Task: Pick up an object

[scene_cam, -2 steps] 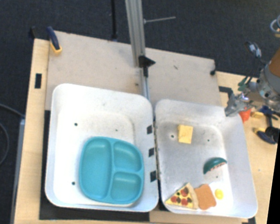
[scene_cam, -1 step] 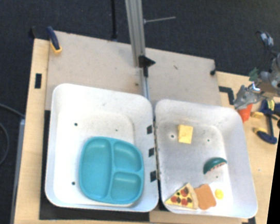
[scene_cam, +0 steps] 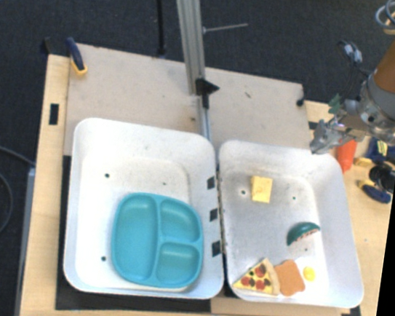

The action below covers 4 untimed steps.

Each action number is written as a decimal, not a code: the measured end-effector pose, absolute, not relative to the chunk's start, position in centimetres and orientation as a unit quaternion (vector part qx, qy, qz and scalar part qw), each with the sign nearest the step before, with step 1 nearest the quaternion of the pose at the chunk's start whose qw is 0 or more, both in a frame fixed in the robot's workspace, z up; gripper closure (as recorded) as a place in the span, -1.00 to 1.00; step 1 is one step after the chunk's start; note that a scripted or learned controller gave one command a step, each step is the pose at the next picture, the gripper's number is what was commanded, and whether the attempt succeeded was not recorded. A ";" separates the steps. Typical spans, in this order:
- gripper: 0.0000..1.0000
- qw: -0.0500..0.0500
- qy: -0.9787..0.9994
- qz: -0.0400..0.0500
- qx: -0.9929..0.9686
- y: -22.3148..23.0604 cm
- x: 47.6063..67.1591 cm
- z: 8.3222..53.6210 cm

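Camera view looks down on two shallow white bins set side by side on the bench. Nearest, along the front edge of the right white bin, lies a flat toy pizza slice with red dots, touching an orange rounded bread-like piece, with a small yellow round piece just beside that. All three look like light, stiff play food; the slice lies so flat against the front wall that a pinch across its edges seems awkward. Farther in, near the right wall, sits a dark teal dome-shaped piece, probably smooth and apt to slip. Toward the back, near the bin's middle, a small yellow block stands well apart from everything. It is likely the easiest pick, taken across its two straight sides. In the left white bin, a turquoise plastic divided tray fills the front half; it is broad and hard to span. Beyond the right bin's back right corner hangs the two-finger gripper, above the bench and holding nothing; whether it is parted or closed I cannot tell.
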State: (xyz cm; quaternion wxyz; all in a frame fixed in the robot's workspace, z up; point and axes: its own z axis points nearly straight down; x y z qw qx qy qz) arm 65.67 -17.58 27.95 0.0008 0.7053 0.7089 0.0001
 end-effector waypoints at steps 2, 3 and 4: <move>1.00 0.000 0.710 0.001 0.705 -6.4 62.1 28.4; 1.00 0.000 0.710 0.001 0.704 -0.9 61.5 28.1; 1.00 0.000 0.710 0.000 0.705 4.5 60.2 26.4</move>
